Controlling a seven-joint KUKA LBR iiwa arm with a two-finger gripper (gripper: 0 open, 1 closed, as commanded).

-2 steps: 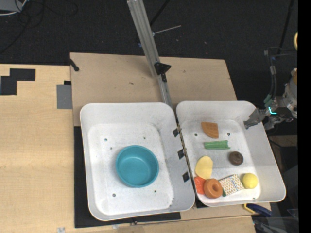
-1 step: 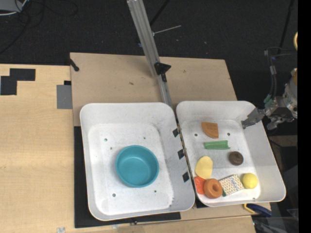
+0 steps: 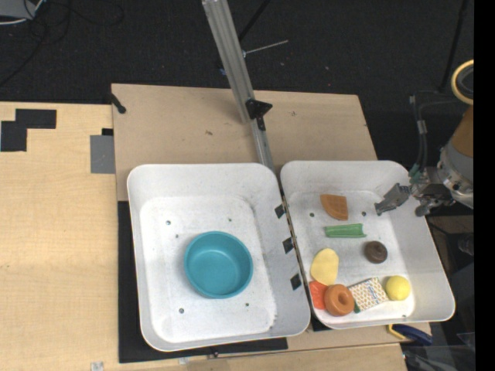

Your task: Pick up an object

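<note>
Over right bin (image 3: 433, 284): tool (image 3: 404, 199), perhaps empty.

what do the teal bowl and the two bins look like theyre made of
Teal bowl: probably plastic, with an even colour and a smooth, softly matte surface. Left bin and right bin: likely thin moulded plastic, white, with rounded corners, raised rims and a faint speckle. Neither can be confirmed by look alone.

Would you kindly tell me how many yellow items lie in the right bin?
2: a pale yellow rounded piece at the bin's left middle, and a bright yellow ball near its front right corner.
</note>
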